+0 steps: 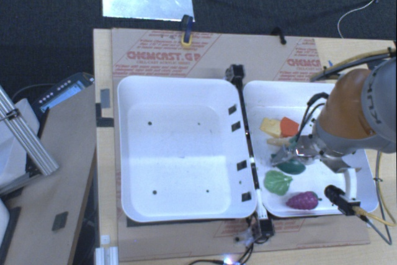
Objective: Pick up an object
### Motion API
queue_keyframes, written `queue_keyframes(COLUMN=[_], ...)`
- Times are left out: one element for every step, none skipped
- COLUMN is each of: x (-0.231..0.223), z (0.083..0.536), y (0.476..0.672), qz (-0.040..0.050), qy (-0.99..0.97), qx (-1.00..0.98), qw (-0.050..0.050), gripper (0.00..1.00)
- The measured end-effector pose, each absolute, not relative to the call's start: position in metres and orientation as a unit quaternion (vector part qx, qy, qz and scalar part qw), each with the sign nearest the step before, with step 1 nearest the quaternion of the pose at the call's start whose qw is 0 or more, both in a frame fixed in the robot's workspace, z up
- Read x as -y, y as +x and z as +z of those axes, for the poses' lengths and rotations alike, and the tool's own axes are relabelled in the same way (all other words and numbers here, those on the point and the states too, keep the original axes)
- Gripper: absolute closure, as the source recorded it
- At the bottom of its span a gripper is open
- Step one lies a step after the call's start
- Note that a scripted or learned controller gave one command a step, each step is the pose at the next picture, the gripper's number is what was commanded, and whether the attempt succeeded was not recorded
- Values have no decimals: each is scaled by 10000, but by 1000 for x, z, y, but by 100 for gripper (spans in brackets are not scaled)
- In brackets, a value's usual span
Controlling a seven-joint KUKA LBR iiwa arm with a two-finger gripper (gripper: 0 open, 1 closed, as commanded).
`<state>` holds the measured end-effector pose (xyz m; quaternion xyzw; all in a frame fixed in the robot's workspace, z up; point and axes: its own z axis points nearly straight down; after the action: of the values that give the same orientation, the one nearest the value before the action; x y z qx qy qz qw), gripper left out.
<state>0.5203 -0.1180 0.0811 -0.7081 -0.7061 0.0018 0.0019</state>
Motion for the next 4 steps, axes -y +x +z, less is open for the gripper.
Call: queue_keyframes(x=[116,-1,-14,-83], z=[95,190,184,185], y=[524,537,485,568], qz=[-10,-55,4,-37], qy=[-7064,-7013,-7061,-7031], qx=[7079,7128,7081,7111], qw=[-11,-27,17,-19], gripper=[100,100,100,100])
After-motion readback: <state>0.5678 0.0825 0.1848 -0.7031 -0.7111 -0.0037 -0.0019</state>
